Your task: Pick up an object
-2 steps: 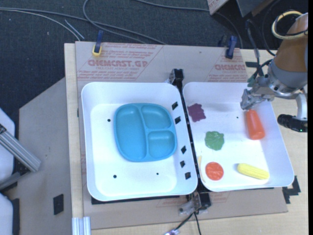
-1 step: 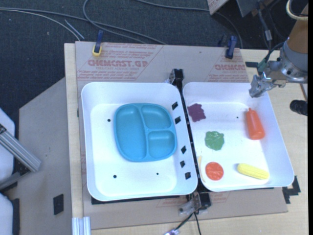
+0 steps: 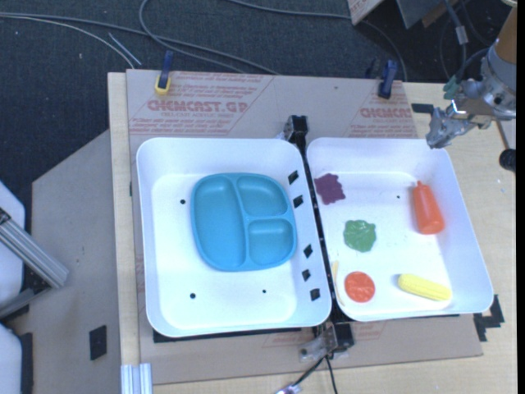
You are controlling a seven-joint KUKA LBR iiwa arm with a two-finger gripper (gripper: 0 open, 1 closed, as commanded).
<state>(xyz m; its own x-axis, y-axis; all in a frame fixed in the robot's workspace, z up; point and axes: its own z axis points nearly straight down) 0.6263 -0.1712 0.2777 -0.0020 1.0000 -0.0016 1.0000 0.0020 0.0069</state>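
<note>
Pincer (image 3: 440, 131) at right bin's (image 3: 459, 179) far corner — blurred, state unclear, arm cropped

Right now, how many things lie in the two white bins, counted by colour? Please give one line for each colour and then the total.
Blue: 1, the divided plate in the left bin
Purple: 1, the purple piece in the right bin
Green: 1, the green piece
Orange: 1, the carrot
Red: 1, the tomato
Yellow: 1, the corn cob
Total: 6

Arm (image 3: 500, 64) reaches in from upper right, wrist low.
</note>
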